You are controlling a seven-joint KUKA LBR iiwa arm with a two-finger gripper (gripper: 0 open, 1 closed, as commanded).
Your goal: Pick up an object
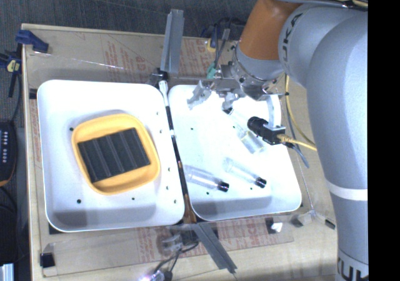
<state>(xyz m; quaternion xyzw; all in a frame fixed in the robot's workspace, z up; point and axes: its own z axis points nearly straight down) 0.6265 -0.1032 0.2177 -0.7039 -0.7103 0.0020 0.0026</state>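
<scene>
My gripper (212,101) hangs over the far end of the right bin (284,202), below the orange band of the arm. Its two fingers stand apart, one finger (196,96) to the left and the other to the right, with nothing between them. Three clear tubes lie in this bin. One clear tube (201,178) with a black cap lies near the front left. A second capped tube (242,172) rests at the front middle. The third clear tube (249,140) lies right of centre, in front of the gripper.
The left bin (53,102) holds a yellow tray-like object (114,152) with a dark ribbed insert. A black connector with a yellow cable (265,130) juts from the arm over the right bin. A metal bar (172,39) stands behind the divide between the bins.
</scene>
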